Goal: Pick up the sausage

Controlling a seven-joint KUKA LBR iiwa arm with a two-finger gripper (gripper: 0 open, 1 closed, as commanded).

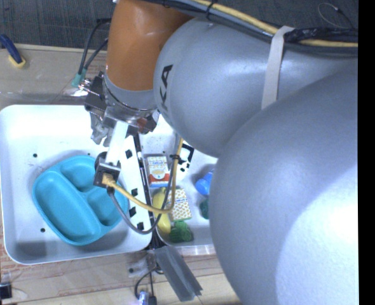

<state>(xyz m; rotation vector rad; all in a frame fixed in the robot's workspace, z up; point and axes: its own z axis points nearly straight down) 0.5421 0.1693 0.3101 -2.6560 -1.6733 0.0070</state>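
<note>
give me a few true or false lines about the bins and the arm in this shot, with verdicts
1. A blue tray with two compartments lies in the left bin. True.
2. The blue tray hangs in the air above the bin. False: it rests on the bin floor.
3. The arm covers much of the right bin. True.
4. The band above the wrist is green. False: the band is orange.
5. A green item lies near the front of the right bin, beside the divider. True.
6. The blue tray sits in the right bin. False: it is in the left bin.
</note>
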